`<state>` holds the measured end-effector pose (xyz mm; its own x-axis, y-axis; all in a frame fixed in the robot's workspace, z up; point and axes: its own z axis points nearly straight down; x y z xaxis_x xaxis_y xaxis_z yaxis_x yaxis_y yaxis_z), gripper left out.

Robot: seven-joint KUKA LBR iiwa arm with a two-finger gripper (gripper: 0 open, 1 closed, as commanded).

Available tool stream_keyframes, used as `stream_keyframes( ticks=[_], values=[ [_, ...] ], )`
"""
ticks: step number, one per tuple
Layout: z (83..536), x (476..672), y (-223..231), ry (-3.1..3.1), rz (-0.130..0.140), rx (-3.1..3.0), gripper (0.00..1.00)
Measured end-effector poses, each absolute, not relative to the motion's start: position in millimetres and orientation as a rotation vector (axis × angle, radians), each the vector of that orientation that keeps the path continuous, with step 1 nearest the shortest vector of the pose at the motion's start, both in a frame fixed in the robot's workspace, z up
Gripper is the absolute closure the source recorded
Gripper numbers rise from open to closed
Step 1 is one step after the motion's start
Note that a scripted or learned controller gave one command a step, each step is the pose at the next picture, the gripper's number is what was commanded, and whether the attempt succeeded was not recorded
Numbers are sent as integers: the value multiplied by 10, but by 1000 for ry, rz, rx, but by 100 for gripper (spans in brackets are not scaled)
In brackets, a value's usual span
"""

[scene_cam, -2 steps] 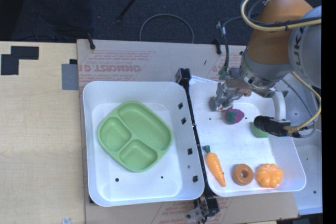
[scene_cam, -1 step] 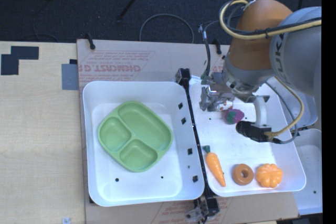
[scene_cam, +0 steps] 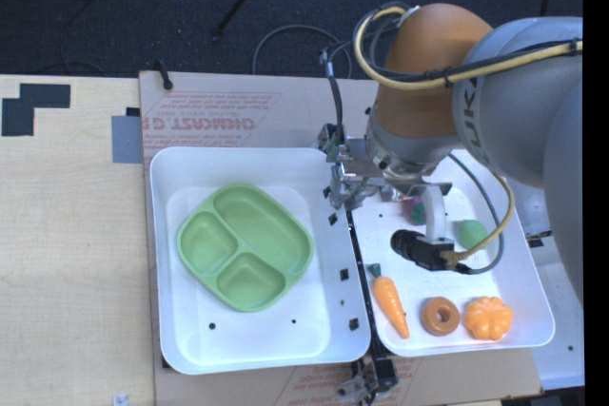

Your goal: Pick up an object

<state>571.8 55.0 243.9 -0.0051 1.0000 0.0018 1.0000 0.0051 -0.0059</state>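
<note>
My gripper [scene_cam: 348, 183] hangs over the upper left corner of the right bin [scene_cam: 533, 338], close to the wall between the two bins. Nothing shows held in it. In the right bin an orange carrot [scene_cam: 390, 304] lies near the front left, with a brown doughnut [scene_cam: 440, 316] and an orange pumpkin [scene_cam: 487, 319] to its right. A green ball [scene_cam: 469, 231] rests further back, and a small pink and green thing [scene_cam: 417, 205] is partly hidden under the wrist. The left bin [scene_cam: 190, 349] holds a green divided plate [scene_cam: 245, 245].
The grey arm with its orange band [scene_cam: 433, 62] covers the back of the right bin. Both bins sit on a cardboard sheet [scene_cam: 209, 114] on the wooden bench [scene_cam: 67, 261].
</note>
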Motion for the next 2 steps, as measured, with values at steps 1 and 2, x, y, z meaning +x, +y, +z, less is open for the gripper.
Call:
stream_keyframes(
  ticks=[1, 2],
  values=[
    [2303, 5669, 1029, -2222, 7, -2214, 100],
    [2309, 5672, 1015, -2220, 7, -2218, 0]
  ],
)
